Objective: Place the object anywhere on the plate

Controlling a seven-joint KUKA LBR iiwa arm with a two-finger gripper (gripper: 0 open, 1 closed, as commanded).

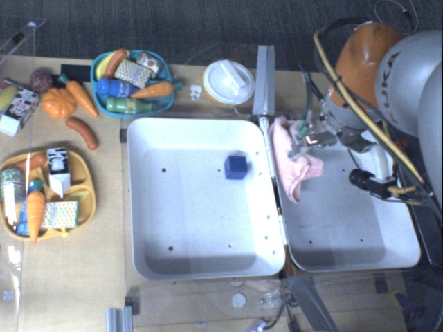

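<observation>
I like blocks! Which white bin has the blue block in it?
The left bin holds the blue block. The right bin has the pink cloth instead.

Blue block [237, 166]; pink cloth [291, 163]; white bins [173, 254]; orange carrot [84, 97]

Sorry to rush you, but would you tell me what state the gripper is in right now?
Gripper: down at the pink cloth in the right bin; open or shut cannot be told.

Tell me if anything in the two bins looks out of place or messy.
A crumpled pink cloth is draped over the right bin's left rim, against the divide with the left bin, right by the gripper. The blue cube sits squarely in the left bin.
</observation>
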